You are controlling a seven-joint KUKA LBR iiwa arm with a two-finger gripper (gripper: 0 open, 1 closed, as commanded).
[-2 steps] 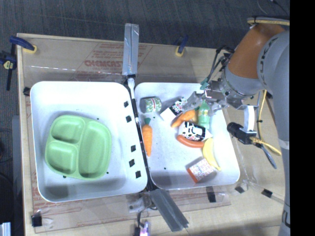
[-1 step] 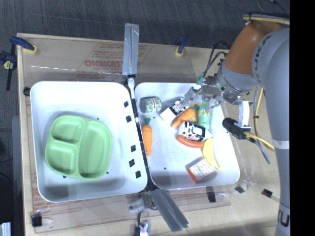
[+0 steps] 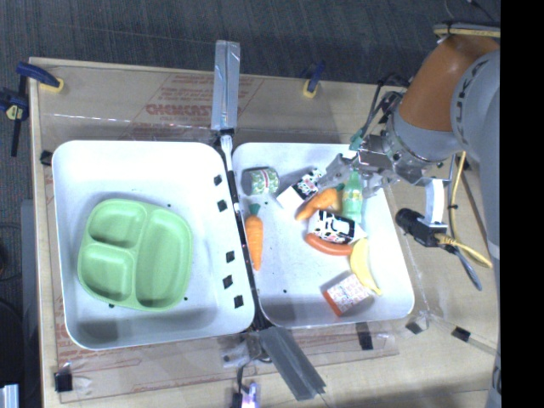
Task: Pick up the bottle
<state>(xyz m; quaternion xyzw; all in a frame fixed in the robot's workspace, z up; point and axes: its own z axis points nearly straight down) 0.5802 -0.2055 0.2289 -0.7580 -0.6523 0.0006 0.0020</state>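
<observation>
bench: a wooden bench top (image 3: 127, 92) seen from above, carrying two shallow white bins side by side.
left bin (image 3: 68, 185): holds a pale green divided plate (image 3: 136, 253) with three compartments, lying flat toward the bin's left half.
right bin (image 3: 289, 300): the landmark for everything below; it holds a loose clutter of small items.
bottle (image 3: 351, 201): a small green bottle in the upper right part of the right bin, directly under the arm's wrist, touching the pile of items beside it.
gripper (image 3: 357, 172): poised at the upper right corner of the right bin, right over the bottle; whether its claw is spread or closed, and whether it grips anything, cannot be told from this angle.
arm (image 3: 442, 83): grey with an orange band, reaching in over the right bin's right edge.
carrot (image 3: 253, 240): lies lengthwise along the right bin's left wall.
can (image 3: 261, 180): small, in the bin's upper left corner.
banana (image 3: 364, 266): near the bin's right wall, below the bottle.
carton (image 3: 347, 294): small red and white box at the bin's lower right.
</observation>
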